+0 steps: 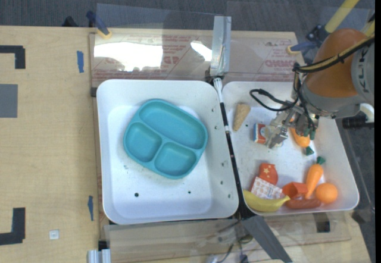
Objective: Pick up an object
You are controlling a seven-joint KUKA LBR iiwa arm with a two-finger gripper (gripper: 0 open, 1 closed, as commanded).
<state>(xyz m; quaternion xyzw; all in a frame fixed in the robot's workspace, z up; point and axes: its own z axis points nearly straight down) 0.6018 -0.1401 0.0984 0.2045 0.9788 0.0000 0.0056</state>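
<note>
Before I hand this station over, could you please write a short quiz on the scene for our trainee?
1. True or false: the blue plate lies in the left bin.
2. Which lies nearest the front edge of the right bin? A) cone B) banana C) the claw
3. Fill in: beside the carrot, in the right bin's front corner, sits a round ____.

Key: 1 true. 2 B. 3 orange.
</note>
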